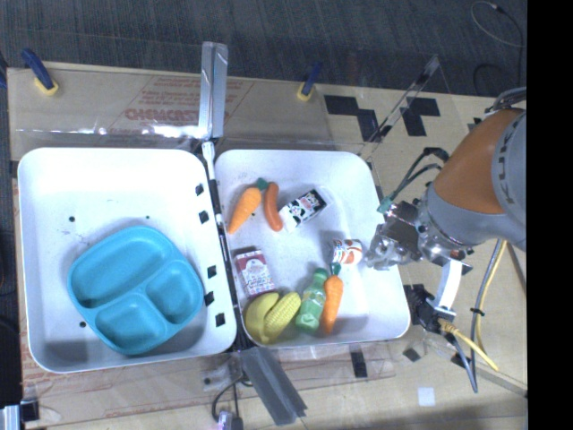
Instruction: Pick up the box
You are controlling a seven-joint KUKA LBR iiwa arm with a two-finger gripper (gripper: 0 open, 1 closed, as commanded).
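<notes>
Red box [254,271] lies near the right bin's left wall; hand [387,249], grip state unclear, could snag the corn [285,308] beside it.

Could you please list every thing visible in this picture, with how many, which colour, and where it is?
bins: 2, white, side by side on the bench
divided plate: 1, blue, in the left bin
carrots: 3, orange, right bin, two at the top left and one at the bottom
cow-print carton: 1, black and white, right bin, upper middle
box: 1, red and white, right bin, left side
corn: 1, yellow, bottom of the right bin
bottle: 1, green, beside the corn
clamps: 2, blue, top edge of the bench
arm: 1, grey and orange, at the right
tool: 1, metallic, at the right bin's right rim
</notes>
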